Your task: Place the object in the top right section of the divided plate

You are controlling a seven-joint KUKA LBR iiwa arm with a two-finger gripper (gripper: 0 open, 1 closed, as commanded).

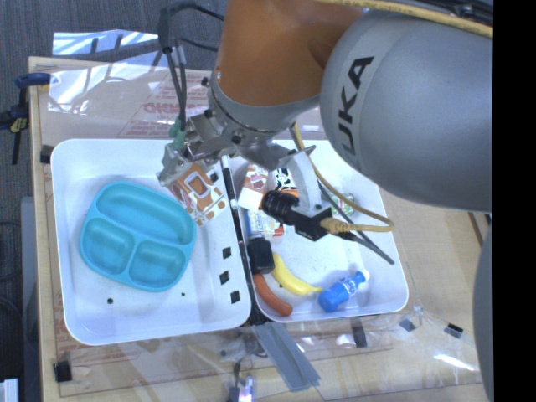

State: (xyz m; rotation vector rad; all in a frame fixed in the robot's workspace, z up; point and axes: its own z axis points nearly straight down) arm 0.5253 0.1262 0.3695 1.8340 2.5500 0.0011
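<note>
Pincer (194, 182) low over the left bin (84, 174), near its right wall, at the end of the arm (394, 90) reaching in from the right. Pincer state: cannot tell, wrist hardware blocks the tips.

Brown-and-white patterned object (203, 196) sits right at the pincer, tilted, just beside the upper right rim of the divided plate (134, 241). Whether it is gripped or resting on the bin floor: cannot tell.

Divided plate is light blue, lies flat in the left bin and is turned at an angle.

Right bin (381, 258) front area: banana (293, 281), reddish sausage (274, 296) touching it, blue bottle (342, 291) just beside. Both bins are on the counter (444, 308).
</note>
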